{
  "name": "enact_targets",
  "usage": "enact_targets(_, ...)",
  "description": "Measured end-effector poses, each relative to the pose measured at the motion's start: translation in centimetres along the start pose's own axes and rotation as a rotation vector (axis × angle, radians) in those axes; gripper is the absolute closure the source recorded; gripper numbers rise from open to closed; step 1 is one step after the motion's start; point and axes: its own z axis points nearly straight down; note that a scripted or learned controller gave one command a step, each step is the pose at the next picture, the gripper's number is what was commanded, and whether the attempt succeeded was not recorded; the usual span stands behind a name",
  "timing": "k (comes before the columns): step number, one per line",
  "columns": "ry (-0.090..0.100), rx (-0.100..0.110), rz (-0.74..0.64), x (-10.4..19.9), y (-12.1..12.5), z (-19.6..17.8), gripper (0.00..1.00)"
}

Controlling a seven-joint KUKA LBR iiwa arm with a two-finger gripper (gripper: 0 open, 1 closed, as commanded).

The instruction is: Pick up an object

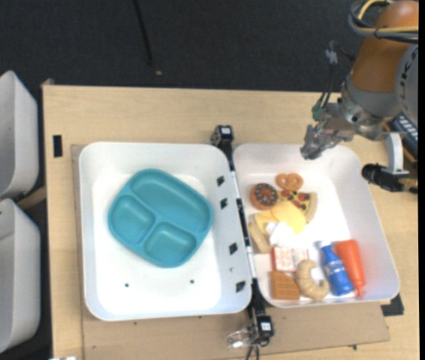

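Nothing's been picked yet — the toy food (302, 238) all sits piled in the right bin (370, 208), from the croissant (311, 278) and bottles near the front back to the donut (264, 195). The gripper (311, 150) hovers over the far rim carrying nothing visible — can't tell its opening.

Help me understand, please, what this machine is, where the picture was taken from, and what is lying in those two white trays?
One camera looks down at a slant on a wooden bench. The grey and orange shape at upper right is a robot arm; its gripper hangs over the far edge of the right bin, and nothing is visibly held. The left bin holds a teal divided plate. The right bin holds toy food: a chocolate donut, a pretzel, a croissant, a blue bottle and an orange bottle. The job is picking one up.
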Motion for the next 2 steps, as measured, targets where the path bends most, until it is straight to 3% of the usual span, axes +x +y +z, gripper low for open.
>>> enact_targets(1,-0.001,0.0,0.001,4.5,-1.4,0.5,1.0)
enact_targets(2,0.0,-0.002,-0.001,9.3,-3.1,-1.9,1.0)
